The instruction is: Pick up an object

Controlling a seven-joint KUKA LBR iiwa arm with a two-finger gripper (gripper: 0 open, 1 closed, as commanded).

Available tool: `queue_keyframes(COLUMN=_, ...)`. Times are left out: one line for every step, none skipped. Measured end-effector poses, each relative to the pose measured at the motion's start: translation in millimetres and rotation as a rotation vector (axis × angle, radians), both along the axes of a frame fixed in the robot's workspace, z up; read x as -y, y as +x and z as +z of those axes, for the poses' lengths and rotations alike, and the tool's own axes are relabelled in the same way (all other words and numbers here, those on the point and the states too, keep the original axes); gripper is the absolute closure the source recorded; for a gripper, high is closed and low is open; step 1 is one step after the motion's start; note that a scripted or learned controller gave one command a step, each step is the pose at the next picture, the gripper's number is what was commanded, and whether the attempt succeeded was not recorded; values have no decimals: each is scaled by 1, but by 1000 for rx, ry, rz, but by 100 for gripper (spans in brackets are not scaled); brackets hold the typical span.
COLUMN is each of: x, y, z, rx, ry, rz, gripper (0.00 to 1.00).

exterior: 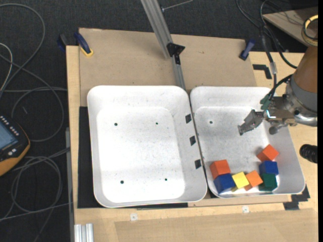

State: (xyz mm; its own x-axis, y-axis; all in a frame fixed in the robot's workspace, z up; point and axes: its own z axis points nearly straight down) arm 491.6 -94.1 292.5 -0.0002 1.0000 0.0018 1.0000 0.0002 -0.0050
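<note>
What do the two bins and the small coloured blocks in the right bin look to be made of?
Left bin and right bin: probably moulded plastic, white with a matte, finely speckled finish and rounded corners. Coloured blocks: solid, evenly coloured cubes with crisp edges, likely painted wood or hard plastic; the view cannot settle which.

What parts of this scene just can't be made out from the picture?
- Camera view: the two-finger metal gripper over the right white bin is too small and blurred to show its finger state.
- The small green block is partly covered by the small blue block stacked on it.
- The second small blue block, beside the small yellow block, sits against the bin's near rim, so its lower side is hidden.
- The grey arm is cut off by the right edge.
</note>
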Motion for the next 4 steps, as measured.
queue_keyframes(x=0, y=1, z=2, rx=5, ry=-1, rz=0, gripper=0)
queue_keyframes(x=-8, y=0, z=-58, rx=-3, ry=1, rz=0, gripper=0)
queue_keyframes(x=-1, y=3, z=-106, rx=-3, ry=0, rz=-1, gripper=0)
queue_keyframes(x=0, y=-3, z=-168, rx=-3, ry=1, rz=-2, gripper=0)
